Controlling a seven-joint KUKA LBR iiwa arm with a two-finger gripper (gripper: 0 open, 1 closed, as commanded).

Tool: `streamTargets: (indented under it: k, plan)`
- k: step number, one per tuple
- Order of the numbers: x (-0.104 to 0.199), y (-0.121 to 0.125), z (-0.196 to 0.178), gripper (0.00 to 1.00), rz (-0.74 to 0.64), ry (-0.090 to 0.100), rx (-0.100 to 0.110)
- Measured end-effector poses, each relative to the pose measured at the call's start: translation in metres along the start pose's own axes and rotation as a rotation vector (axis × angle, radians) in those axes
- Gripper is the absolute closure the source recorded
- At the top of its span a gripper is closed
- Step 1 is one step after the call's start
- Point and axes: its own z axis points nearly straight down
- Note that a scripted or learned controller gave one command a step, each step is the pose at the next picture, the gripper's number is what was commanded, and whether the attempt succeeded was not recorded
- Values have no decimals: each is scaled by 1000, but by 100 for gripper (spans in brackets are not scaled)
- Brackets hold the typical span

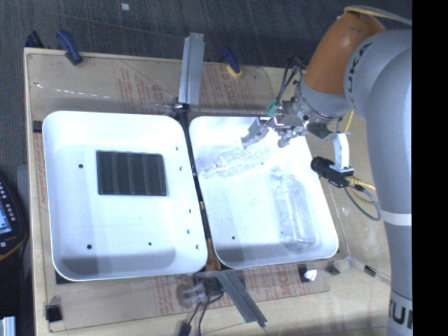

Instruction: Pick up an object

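- Bottle (292, 212): clear plastic, lying in the right bin (231, 247), right half, near the front wall.
- Crumpled clear wrap (231, 161) lies in the same bin's back-left part.
- Gripper (269, 133) hovers over the bin's back edge; jaws spread, nothing between them.
- Bottle probably light, smooth, slippery, dents under squeeze; grip across mid-body.
- Left bin (63, 187) holds a dark slab (131, 173).

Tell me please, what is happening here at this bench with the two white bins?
A grey robot arm reaches in from the right, its claw over the far side of the right bin. That bin holds two clear plastic things: a crumpled wrapper just below the claw and a bottle lying nearer the front. The left bin holds a dark ridged block. Nothing is seen between the claw's fingers.
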Motion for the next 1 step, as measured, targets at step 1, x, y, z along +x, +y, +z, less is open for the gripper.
streamTargets:
  k: [1]
  plan:
    - [-29,-44,-30,0,429,2,2]
